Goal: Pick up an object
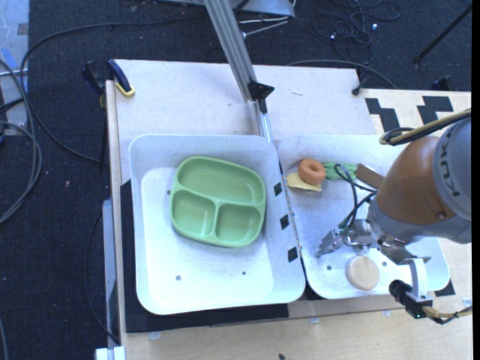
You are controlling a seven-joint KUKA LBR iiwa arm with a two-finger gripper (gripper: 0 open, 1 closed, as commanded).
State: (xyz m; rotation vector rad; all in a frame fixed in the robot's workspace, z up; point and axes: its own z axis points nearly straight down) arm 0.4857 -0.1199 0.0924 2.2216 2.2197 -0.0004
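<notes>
In the right bin (pixel 330 208) an orange ring-shaped toy (pixel 311 172) rests on a yellow piece (pixel 303 187) near the far left corner. A green item (pixel 339 172) and a brown block (pixel 368 175) lie just to its right. A round beige disc (pixel 363 273) sits near the bin's front edge. My gripper (pixel 331 244) hangs low over the bin floor, just left of and behind the disc, apart from the orange toy. Nothing shows in its grasp.
The left bin (pixel 150 276) holds a green divided tray (pixel 219 201). The arm's orange band (pixel 416 190) covers the right bin's right side. A slanted metal pole (pixel 232 40) rises behind the bins, and cables lie on the dark floor.
</notes>
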